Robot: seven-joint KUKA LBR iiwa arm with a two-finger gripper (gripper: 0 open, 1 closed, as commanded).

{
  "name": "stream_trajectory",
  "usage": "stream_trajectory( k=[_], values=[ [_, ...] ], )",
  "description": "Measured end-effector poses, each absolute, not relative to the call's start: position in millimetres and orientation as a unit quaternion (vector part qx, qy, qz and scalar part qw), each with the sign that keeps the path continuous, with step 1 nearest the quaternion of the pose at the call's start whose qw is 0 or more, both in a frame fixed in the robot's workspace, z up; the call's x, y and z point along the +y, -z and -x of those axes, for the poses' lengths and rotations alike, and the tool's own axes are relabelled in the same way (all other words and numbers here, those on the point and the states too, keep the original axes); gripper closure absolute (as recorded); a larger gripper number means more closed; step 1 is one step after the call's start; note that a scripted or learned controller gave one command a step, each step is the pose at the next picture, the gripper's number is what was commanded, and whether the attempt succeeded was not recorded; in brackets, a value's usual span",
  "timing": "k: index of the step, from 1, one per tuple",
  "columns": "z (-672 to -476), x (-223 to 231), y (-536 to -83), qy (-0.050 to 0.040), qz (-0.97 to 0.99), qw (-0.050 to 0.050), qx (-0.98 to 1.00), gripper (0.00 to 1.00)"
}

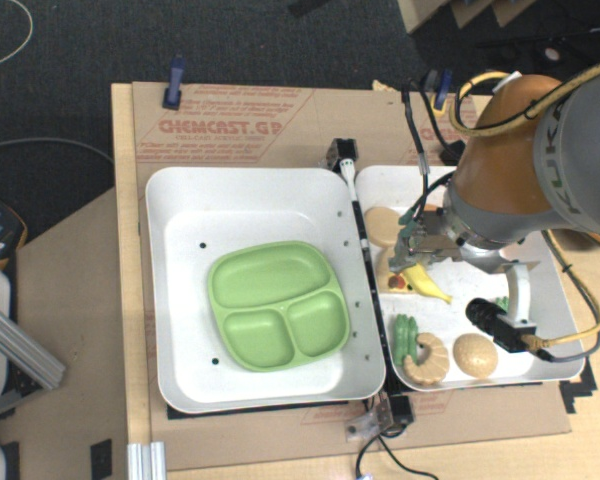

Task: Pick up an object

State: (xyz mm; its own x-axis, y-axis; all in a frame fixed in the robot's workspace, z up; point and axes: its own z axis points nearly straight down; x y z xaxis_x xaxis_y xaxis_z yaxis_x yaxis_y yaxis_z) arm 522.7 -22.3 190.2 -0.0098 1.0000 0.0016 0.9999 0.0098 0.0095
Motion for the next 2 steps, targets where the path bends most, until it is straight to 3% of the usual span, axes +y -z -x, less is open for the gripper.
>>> stream_trajectory(
  k=[1, 2],
  values=[
    [-569.1, 0, -185, -0.0014, -0.706, 0.001, 0.709, 1.0],
    [-518.9, 57, -184, 0.0011, -0.705, -0.003, 0.709, 1.0]
  ],
)
